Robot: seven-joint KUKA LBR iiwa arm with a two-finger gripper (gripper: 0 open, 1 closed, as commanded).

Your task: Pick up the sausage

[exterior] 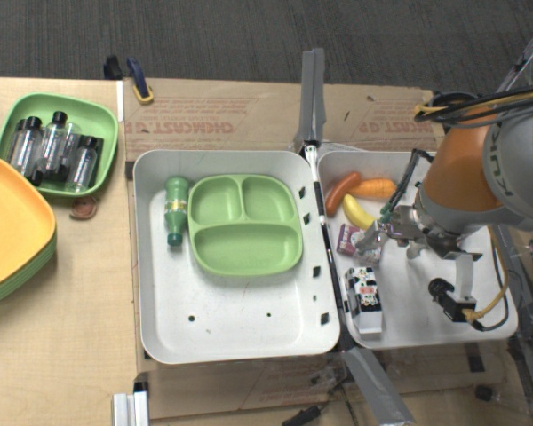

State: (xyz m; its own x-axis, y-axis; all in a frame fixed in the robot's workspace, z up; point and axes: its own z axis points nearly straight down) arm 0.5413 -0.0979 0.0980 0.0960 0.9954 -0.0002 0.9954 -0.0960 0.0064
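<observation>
Right bin (480, 322) holds sausage (341, 190), banana (357, 211); tool (370, 245) state unclear.

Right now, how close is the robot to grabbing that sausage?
Nothing looks done yet: the sausage lies in the right bin, next to the carrot and banana. The gripper hovers just below them, holding nothing visible. Reaching, grasping and lifting remain.

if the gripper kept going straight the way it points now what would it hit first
The gripper points down and leftward into the right bin. It would probably meet the small purple packet or the bin floor beside it first; depth is unclear. The sausage lies farther back.
</observation>
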